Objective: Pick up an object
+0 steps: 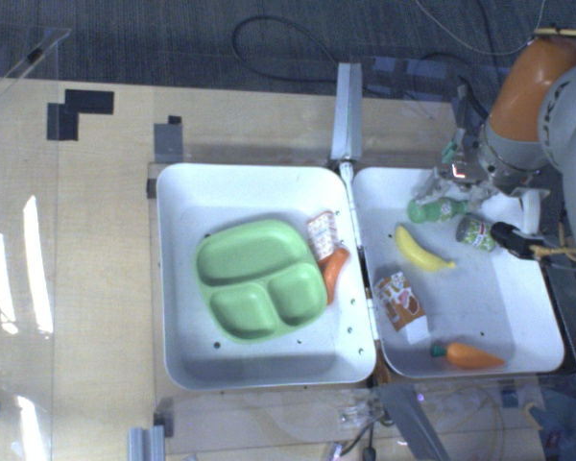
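Jaws (448, 188) low over green bottle (432, 209), grip unclear.

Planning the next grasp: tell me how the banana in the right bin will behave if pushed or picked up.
The banana looks smooth and glossy, so it may slip between fingers. Its curved shape suggests it would pivot or rock when pushed rather than slide straight. It lies flat on the right bin floor, apart from its neighbours, so tipping seems unlikely.

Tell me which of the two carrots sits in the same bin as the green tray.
The carrot leaning against the right edge of the green tray in the left bin. The other carrot lies in the right bin's near corner.
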Robot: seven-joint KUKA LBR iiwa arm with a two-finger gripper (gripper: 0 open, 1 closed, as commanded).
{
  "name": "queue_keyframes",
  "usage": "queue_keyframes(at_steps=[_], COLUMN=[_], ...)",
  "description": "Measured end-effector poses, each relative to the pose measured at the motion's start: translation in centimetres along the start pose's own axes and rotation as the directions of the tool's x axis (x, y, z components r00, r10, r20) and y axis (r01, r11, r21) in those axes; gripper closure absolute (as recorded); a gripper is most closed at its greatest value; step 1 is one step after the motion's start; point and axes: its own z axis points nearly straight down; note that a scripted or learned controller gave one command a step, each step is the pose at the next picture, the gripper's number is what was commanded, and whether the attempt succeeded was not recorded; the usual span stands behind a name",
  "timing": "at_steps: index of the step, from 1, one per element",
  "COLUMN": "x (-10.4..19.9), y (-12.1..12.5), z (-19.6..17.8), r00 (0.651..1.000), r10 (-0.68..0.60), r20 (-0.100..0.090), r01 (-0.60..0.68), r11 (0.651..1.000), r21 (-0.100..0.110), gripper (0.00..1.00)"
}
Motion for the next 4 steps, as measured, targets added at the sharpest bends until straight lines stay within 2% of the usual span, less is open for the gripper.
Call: queue_keyframes(at_steps=[1,2,3,4], x=[2.4,2.6,2.6,8.6], y=[-5.8,-1.0,-1.1,-3.0], z=[4.4,4.6,3.6,-5.5], r00=[0.999,1.000,1.000,0.981], r10=[0.054,-0.015,-0.019,-0.192], r20=[-0.001,-0.003,-0.003,0.000], r01=[-0.054,0.015,0.019,0.192], r11=[0.999,1.000,0.999,0.981], r21=[-0.003,0.021,0.028,-0.003], gripper=[0.00,0.00,1.00,1.00])
